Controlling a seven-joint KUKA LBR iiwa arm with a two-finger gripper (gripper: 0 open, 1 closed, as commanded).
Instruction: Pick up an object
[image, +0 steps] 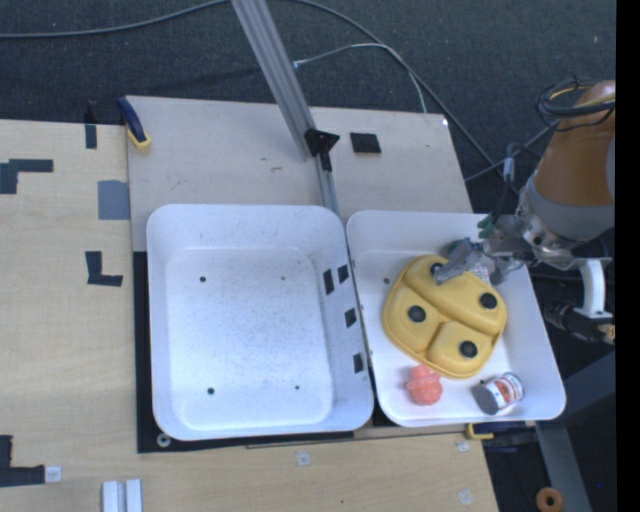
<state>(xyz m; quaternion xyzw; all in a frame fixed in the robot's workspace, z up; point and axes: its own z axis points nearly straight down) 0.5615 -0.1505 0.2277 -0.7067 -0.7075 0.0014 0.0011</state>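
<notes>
**Mia:** So, where are the things to pick up?

**Ben:** They are all in the right bin (520, 395), on the right side of the frame. A big yellow toy (445, 315) with three black dots lies in the middle of it. Its long side slants from the upper left down to the lower right.

**Mia:** What else is in there?

**Ben:** A small pink lump (424, 385) sits just below the yellow toy, near the bottom of the bin. Beside it, in the lower right corner, lies a little can (498, 392) on its side. Its dark end points to the lower left.

**Mia:** And the tool?

**Ben:** The tool (468, 260) reaches in from the right, at the end of the grey and orange arm (572, 180). It is at the top edge of the yellow toy and looks like it touches it there.

**Mia:** Is it open or closed?

**Ben:** I cannot tell. It is too small and grey to see that well.

**Mia:** And the other bin?

**Ben:** The left bin (160, 330) sits just beside the right one on the bench (230, 150).
</notes>
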